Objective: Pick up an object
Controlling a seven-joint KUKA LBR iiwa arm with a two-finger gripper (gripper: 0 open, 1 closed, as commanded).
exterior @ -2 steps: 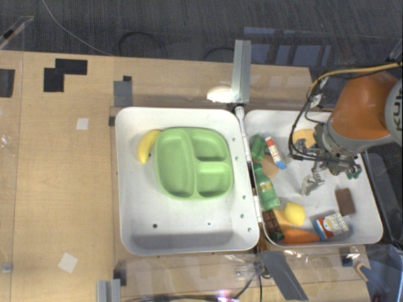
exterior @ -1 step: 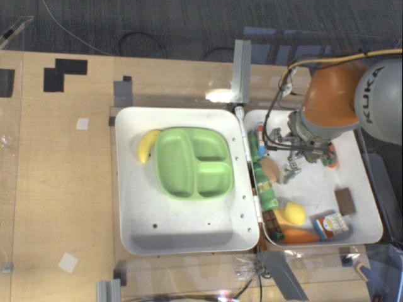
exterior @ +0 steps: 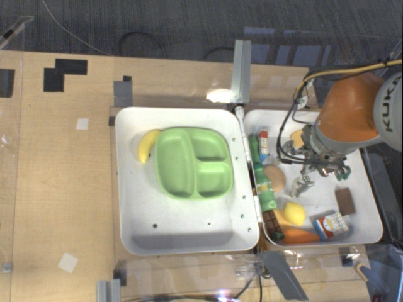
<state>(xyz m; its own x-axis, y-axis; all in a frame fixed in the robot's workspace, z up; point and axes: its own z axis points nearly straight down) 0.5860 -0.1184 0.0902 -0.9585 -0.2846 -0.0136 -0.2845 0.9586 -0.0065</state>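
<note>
**benchwatcher:** So the desk (exterior: 63,187) is a pale wood top with two white bins on it. The left bin (exterior: 135,225) has a big green divided plate (exterior: 192,162) with a banana (exterior: 147,145) tucked at its left edge. The right bin (exterior: 365,212) is the crowded one, and the arm (exterior: 352,115) hangs over it with the gripper (exterior: 303,184) low in the middle, nothing between its fingers that I can see. Can't tell if it's spread or pinched shut (too small and cluttered).

**pickbot_fan:** What would it go for?

**benchwatcher:** My guess is the egg-ish tan thing (exterior: 275,178) just left of the gripper, or the lemon (exterior: 294,214) below it. Both look light and stiff but round and smooth, so probably slippery; I'd squeeze across the widest part. The carrot (exterior: 301,236) and little carton (exterior: 332,225) sit along the near wall, and the brown block (exterior: 344,200) is off to the right. Bin floor looks slick, and things are packed along the left wall, so there's little room for fingers there. Dark carpet behind the desk.
</note>
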